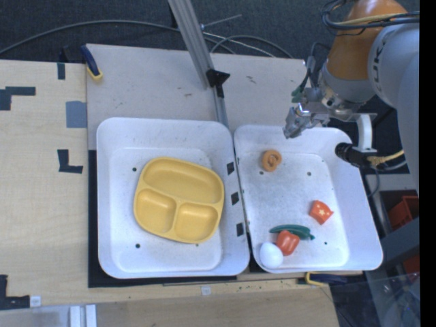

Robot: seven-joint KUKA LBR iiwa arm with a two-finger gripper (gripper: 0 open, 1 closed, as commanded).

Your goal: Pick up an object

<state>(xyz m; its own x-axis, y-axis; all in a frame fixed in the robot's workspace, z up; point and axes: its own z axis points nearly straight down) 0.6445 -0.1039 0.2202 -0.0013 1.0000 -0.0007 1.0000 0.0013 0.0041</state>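
**Gripper poised over the far rim of the right bin, nothing between its fingers**

The arm [381, 46], grey with an orange band, enters from the right and is cut off by the frame edge, so only its wrist end can be seen. The left bin [116, 182] lies well to the left of the jaws and below them in the view; it holds a yellow divided plate [179, 199] with three compartments. The right bin [354, 244] spreads out directly below the jaws, its far rim just under the fingertips.

The gripper [293, 129] hangs at that far rim. Its fingers are small, dark and partly merged with the wrist hardware above, so I cannot tell whether the jaws stand apart or together; no object is visible between them.

Nearest the jaws, just below and slightly left, is a small brown round object [271, 160] on the bin floor, apart from the fingertips. Well below and a little right sits an orange-red piece [321, 212]. Further down lies a red pepper-like toy [287, 242] with a dark green stem across its top; its exact shape is hard to read. Touching it on the left, farthest from the jaws, is a white ball [271, 255] pressed into the bin's near-left corner.
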